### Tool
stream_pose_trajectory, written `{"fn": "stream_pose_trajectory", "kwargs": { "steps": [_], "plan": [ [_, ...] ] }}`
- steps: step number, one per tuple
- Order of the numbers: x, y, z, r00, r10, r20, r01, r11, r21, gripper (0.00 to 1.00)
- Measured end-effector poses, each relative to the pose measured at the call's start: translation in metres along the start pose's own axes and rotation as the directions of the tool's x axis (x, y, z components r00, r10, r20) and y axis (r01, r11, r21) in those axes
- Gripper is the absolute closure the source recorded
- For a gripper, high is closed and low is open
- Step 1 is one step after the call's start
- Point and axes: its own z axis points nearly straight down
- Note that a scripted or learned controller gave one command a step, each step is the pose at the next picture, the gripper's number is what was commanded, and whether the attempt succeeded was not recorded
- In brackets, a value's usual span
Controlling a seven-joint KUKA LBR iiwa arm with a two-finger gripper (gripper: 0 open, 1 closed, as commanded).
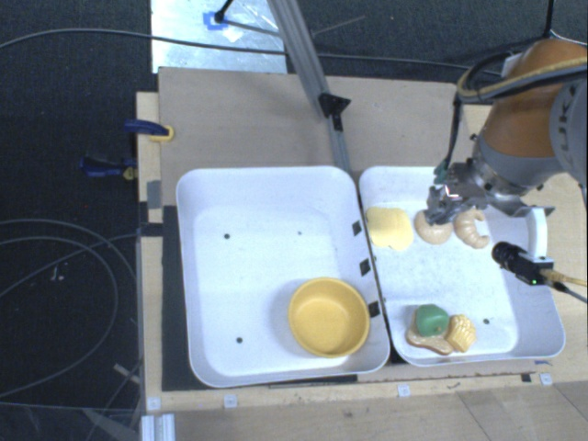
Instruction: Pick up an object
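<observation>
From above I see my tool (445,202) lowered into the right bin (542,338), just over a tan croissant-shaped piece (450,228) near the bin's far side; I cannot tell how far it is open or whether it grips anything. A pale yellow lump (390,228) lies beside it, a green and yellow toy cluster (441,328) sits nearer, and a yellow bowl (329,316) rests in the left bin (239,246).

Grey arm (542,141) with an orange band, black cables, metallic pincer (446,205).

Arm (528,108) (orange band) reaching in from right, wrist lowered.
</observation>
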Motion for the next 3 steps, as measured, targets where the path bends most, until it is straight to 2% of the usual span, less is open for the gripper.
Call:
{"fn": "stream_pose_trajectory", "kwargs": {
  "steps": [1, 2, 3],
  "plan": [
    [0.06, -0.015, 0.004, 1.0, -0.001, -0.001, 0.001, 1.0, 0.002, 1.0],
    [0.117, -0.015, 0.004, 1.0, -0.002, -0.001, 0.002, 1.0, 0.0, 1.0],
    [0.178, -0.035, 0.001, 1.0, -0.003, -0.002, 0.003, 1.0, 0.002, 1.0]
  ]
}}
